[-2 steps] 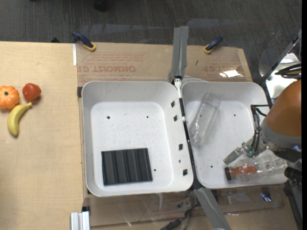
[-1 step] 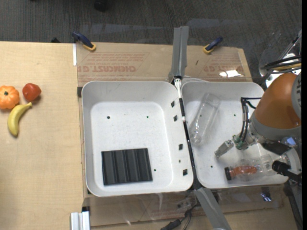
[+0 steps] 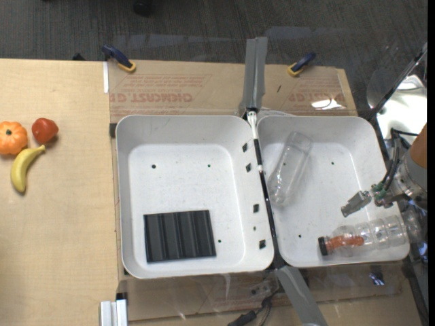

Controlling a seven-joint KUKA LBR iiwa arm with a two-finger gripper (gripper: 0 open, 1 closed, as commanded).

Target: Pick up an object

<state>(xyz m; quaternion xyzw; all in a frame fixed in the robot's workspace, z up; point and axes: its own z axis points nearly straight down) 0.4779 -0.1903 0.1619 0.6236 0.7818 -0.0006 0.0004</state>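
Bench is cardboard-lined, two white bins side by side, clamped at the far edge; tan table on the left carries an orange [image 3: 11,138], a tomato [image 3: 45,130] and a banana [image 3: 24,168] — off-task. Left bin [image 3: 129,202] holds a black ribbed tray [image 3: 179,235] near its front; right bin [image 3: 367,129] holds two clear plastic bottles.

Upright-lying clear bottle [image 3: 288,166] sits near the divider, well apart from the arm; the second, a bottle with red contents [image 3: 363,237], lies on its side along the front wall, dark cap to the left.

Gripper [image 3: 358,203] hangs low at the right side of the right bin, just above that red-filled bottle; it holds nothing, and how far apart its digits are cannot be told from this angle.

Likely target is the near bottle; best approach — centre over the body, not the cap, set the jaws across its short axis, descend straight; smooth round plastic may roll or squirt toward the wall if the closing is off-centre.
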